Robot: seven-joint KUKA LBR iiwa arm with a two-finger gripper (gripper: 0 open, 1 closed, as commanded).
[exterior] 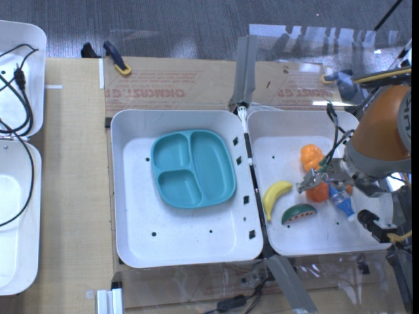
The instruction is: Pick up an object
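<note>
The hand (319, 178) sits low in the right bin (288, 241) over an orange toy (317, 191) — whether it grips I cannot tell; blue toy (342, 205) and watermelon slice (298, 213) crowd close — a nudge could spoil the pick.

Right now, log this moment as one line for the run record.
arm: over right bin | tool: low, at orange object | banana, watermelon slice: on bin floor | teal plate: left bin | grasp: unconfirmed
</note>
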